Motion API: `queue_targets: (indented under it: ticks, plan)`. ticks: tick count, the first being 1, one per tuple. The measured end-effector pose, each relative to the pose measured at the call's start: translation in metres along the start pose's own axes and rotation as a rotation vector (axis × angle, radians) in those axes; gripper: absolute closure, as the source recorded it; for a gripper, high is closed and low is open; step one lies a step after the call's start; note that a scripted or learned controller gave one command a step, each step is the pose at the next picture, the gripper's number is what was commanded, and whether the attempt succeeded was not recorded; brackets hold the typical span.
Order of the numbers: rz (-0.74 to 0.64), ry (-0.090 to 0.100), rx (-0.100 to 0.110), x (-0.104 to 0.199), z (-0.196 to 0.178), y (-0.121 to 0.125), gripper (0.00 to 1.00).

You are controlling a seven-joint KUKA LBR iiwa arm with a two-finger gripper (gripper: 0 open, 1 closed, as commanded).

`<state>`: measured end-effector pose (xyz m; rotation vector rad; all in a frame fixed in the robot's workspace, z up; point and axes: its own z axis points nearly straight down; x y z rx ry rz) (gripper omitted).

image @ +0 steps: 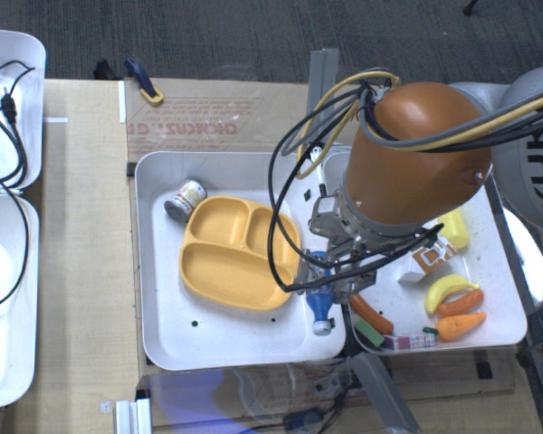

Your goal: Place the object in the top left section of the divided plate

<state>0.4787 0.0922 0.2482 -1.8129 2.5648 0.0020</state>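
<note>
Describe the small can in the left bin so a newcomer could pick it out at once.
Start at the left white bin, the one that holds the yellow divided plate. Look just off the plate's upper left edge, where a small can lies on its side. It is the only silvery, cylindrical thing there, with a pale label, unlike the blue bottle on the plate's other side.
</note>
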Motion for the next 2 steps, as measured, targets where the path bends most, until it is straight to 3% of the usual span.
queue_targets:
  ticks: [1, 2]
  plan:
    - [0.01, -0.003, 0.0, -0.053, 0.015, -0.058, 1.0]
    - [-0.153, -0.001, -0.001, -0.041, 0.005, -0.021, 1.0]
